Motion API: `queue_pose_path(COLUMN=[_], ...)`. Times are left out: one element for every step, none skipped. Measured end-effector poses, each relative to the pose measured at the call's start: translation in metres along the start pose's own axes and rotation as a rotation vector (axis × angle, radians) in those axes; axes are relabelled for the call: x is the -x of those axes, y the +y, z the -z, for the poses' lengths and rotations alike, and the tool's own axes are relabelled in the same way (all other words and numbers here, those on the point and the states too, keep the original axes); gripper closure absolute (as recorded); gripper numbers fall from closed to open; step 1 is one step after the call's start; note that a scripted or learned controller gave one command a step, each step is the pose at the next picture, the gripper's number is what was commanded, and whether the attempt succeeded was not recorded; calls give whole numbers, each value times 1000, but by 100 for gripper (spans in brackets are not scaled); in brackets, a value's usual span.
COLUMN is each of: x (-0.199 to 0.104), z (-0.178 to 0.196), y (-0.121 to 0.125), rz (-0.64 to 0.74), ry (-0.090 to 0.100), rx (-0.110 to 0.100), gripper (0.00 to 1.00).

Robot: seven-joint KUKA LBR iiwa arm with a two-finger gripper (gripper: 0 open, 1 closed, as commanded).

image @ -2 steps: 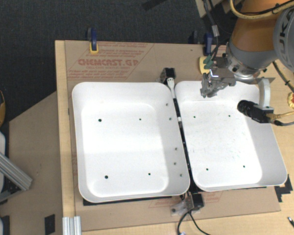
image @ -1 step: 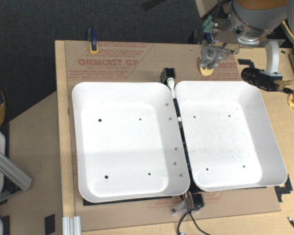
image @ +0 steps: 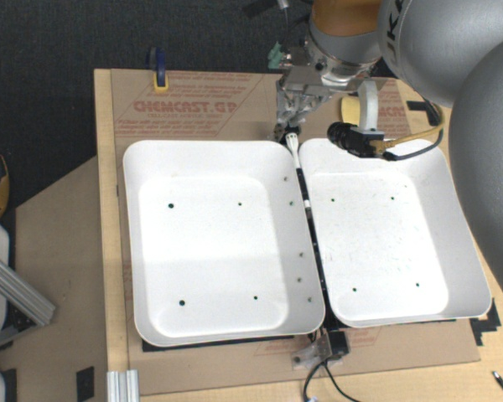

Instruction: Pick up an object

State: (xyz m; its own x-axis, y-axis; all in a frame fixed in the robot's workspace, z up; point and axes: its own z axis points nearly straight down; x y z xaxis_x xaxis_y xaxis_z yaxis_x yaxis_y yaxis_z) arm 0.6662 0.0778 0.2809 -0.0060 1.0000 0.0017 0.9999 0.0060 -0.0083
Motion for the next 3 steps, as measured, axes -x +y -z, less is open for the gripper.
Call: queue_pose_path(x=[123,120,127], z=[-10,13,47], y=[-14,-18,-36], rz=[-18,-7,-7], ry=[-6,-3,-3], rx=[5,13,15], gripper=[100,100,100])
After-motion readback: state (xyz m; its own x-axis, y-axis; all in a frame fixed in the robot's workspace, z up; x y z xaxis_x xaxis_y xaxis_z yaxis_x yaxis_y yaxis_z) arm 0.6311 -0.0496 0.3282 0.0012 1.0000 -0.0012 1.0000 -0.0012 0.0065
